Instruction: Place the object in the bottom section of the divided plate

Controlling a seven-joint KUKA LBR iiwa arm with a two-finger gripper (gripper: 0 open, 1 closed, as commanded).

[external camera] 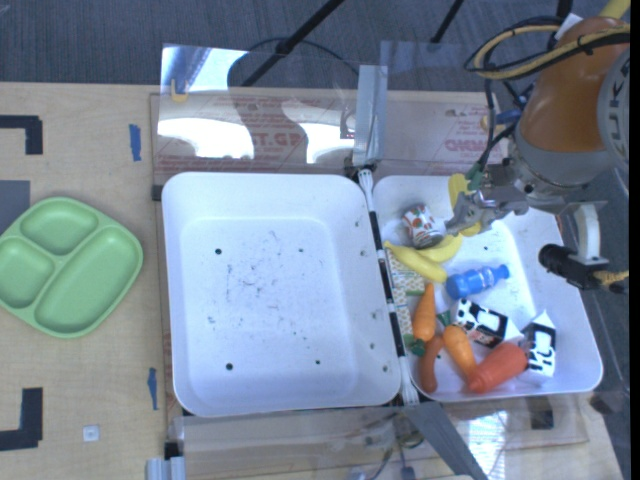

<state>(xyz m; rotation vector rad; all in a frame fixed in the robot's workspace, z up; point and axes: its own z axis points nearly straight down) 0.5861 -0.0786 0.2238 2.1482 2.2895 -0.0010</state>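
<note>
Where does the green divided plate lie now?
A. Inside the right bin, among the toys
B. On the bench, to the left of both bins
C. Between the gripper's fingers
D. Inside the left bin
B: the plate lies on the wooden bench, left of the left bin, while the toys are in the right bin.

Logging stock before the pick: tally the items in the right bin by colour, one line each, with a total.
Right bin:
Orange, carrots and a larger orange-red piece: 4
Yellow, banana: 1
Blue, bottle: 1
Black-and-white, toys: 2
Patterned, small can: 1
Total: 9
</note>
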